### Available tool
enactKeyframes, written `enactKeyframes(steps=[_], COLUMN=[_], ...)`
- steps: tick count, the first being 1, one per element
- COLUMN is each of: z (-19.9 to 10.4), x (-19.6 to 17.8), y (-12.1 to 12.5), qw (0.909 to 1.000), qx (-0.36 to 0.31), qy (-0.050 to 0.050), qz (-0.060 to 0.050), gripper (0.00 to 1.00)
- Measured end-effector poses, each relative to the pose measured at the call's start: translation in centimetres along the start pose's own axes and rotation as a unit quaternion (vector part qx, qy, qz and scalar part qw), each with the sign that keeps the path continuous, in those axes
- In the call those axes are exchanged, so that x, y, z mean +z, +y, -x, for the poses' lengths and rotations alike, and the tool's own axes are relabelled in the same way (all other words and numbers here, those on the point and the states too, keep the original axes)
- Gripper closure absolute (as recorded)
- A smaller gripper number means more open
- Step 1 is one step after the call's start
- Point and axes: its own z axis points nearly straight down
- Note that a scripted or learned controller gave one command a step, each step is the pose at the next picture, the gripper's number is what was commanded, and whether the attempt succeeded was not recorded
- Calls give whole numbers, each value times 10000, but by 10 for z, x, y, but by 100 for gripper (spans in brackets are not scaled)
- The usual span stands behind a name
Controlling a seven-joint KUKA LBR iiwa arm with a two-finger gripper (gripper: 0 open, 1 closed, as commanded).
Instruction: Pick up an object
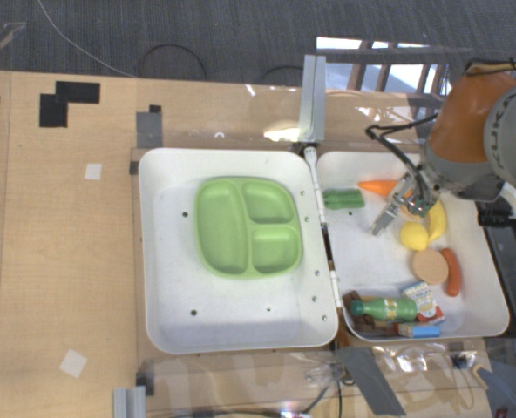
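My gripper (396,214) hangs over the upper middle of the right bin (359,259), its fingers open and nothing between them. One grey finger (382,224) points down and left over bare bin floor. An orange carrot (377,186) lies just above-left of it, and a green block (342,198) is further left by the bin wall. A yellow lemon (414,235) and a banana (436,219) sit just to the gripper's right. Lower down lie a tan round bun (430,266) and a red sausage (452,273).
A green bottle (384,308) lies along the right bin's front edge with a blue item (424,330) and some small packets. The left bin (166,259) holds a green divided plate (246,226). A metal post (313,103) stands behind the divider between the bins.
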Motion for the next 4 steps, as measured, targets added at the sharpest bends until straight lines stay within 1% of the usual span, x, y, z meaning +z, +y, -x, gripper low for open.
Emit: enactKeyframes(steps=[1,2,3,4], z=[-16,-13,-65,-118], x=[1,-14,-134,-151], y=[-72,-68,-49,5], qw=[9950,9953,9703,9701], qx=[996,954,2419,2425], qy=[-60,-123,-37,-16], qz=[38,69,51,55], gripper=[0,100,100,100])
